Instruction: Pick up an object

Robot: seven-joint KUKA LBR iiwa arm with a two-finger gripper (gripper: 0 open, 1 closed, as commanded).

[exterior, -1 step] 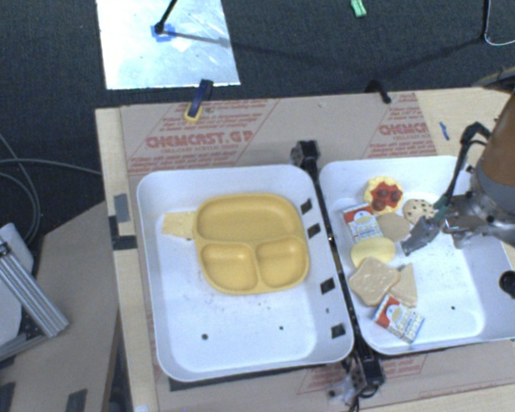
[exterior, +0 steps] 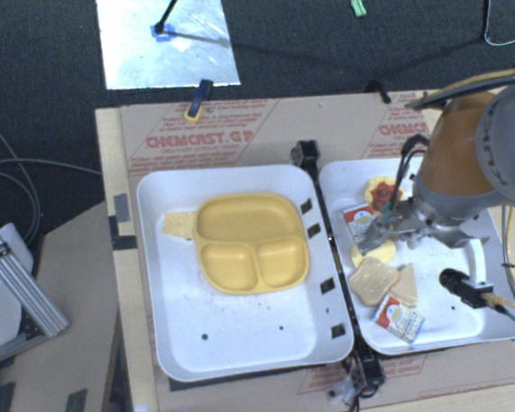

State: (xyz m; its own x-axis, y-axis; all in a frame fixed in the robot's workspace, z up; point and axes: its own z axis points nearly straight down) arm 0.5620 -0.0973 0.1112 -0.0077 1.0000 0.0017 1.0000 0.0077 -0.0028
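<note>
The gripper [exterior: 388, 224] hangs low over the right bin [exterior: 451, 331] near its left wall, above a small packet [exterior: 360, 220], its grip too hidden to tell, while a yellow divided tray [exterior: 249, 243] lies in the left bin [exterior: 176, 344].

Left bin [exterior: 176, 344] front open – yellow tray [exterior: 247, 242] fills middle; right bin [exterior: 451, 331] crowded, arm [exterior: 471, 162] prob. blocking rear.

Blue-yellow clamp [exterior: 198, 99] beyond the bins
</note>
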